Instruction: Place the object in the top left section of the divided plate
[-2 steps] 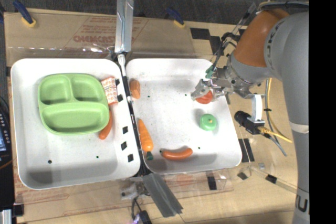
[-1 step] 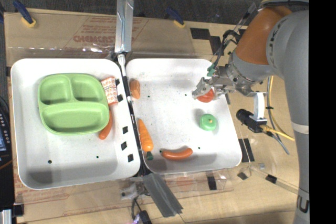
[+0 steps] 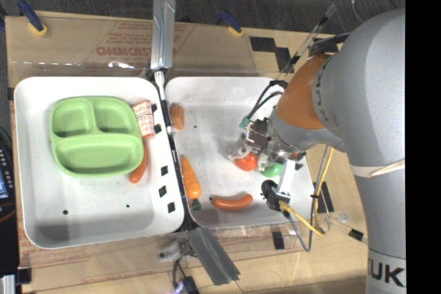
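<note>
Green and three-part, the divided plate (image 3: 96, 135) lies in the left bin (image 3: 41, 217), its two small sections toward the far edge, so the top left section (image 3: 74, 114) faces open from above. A small printed packet (image 3: 143, 118) leans at the plate's right rim, and a sausage (image 3: 139, 169) rests against its lower right corner. Across the divider, the right bin (image 3: 213, 100) holds another small sausage (image 3: 177, 116) near the wall, a carrot (image 3: 190, 177) along it, and a longer sausage (image 3: 232, 202) by the near edge. Further right the jaws (image 3: 251, 153) hang low over a red and a green object (image 3: 246, 162), probably the thing to carry. Whether the jaws are closed on it I cannot tell; wiring hides them.
</note>
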Action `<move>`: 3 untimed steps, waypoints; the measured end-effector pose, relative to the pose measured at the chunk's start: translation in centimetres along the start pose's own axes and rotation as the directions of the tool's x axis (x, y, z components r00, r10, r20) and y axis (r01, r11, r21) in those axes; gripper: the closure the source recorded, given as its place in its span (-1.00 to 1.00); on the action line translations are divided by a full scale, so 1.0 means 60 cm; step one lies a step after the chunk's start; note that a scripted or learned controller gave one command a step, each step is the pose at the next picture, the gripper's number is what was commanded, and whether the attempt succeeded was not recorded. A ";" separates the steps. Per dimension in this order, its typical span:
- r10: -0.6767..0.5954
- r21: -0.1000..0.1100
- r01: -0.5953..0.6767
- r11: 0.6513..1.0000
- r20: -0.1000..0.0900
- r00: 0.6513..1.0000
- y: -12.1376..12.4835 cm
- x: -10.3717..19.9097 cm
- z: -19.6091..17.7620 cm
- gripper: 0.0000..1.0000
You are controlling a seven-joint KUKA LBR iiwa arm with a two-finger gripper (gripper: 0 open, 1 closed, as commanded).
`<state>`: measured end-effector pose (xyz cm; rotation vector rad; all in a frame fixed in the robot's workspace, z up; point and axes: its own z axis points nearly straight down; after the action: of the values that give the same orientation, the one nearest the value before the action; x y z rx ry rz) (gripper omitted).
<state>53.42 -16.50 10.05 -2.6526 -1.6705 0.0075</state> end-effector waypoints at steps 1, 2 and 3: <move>-0.049 -0.004 0.049 0.999 -0.002 0.999 0.032 0.152 0.016 1.00; -0.036 -0.005 0.036 0.999 -0.002 0.999 -0.173 0.263 -0.152 1.00; -0.122 -0.004 0.122 0.993 0.001 0.993 -0.218 0.396 -0.247 1.00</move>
<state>52.02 10.55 24.94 -2.5482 -1.8314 0.0052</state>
